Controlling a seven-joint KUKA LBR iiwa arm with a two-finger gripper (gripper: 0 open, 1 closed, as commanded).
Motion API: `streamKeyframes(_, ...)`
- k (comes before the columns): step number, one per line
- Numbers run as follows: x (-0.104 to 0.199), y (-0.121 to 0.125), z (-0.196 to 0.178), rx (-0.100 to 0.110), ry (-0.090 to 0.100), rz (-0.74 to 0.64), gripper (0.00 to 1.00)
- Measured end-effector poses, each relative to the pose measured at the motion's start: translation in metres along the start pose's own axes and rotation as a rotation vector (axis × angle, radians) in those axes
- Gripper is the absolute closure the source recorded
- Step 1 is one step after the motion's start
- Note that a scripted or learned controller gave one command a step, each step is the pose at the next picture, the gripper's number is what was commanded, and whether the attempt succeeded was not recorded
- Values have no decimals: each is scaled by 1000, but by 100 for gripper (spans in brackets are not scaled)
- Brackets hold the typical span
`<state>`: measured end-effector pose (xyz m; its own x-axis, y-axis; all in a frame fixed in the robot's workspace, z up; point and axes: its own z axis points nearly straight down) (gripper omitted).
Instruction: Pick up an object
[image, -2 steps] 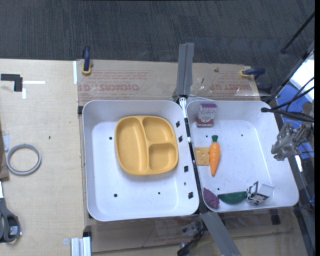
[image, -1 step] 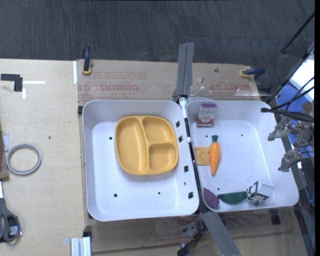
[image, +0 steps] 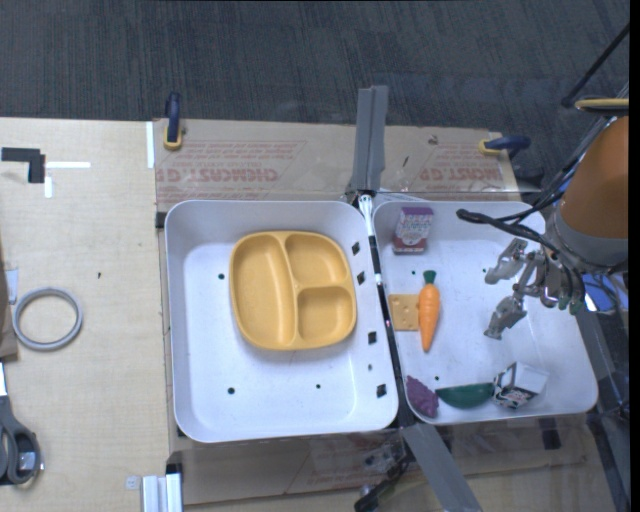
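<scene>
Gripper (image: 503, 295) hovering over bare floor of the right bin (image: 575, 400), well right of the carrot (image: 428, 314); fingers spread open, nothing between them. Likely to close on air if lowered here. Could also nudge the cracker (image: 404, 312) touching the carrot's left. Smooth white plastic, slippery, shallow walls. Yellow plate (image: 293, 290) far left of the carrot, in the other bin; wooden bench (image: 90, 240) beyond.
</scene>
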<state>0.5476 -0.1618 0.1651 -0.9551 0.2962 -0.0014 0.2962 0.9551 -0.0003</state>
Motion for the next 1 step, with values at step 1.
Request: streamKeyframes(1,-82,85,68,1,-1,320,0)
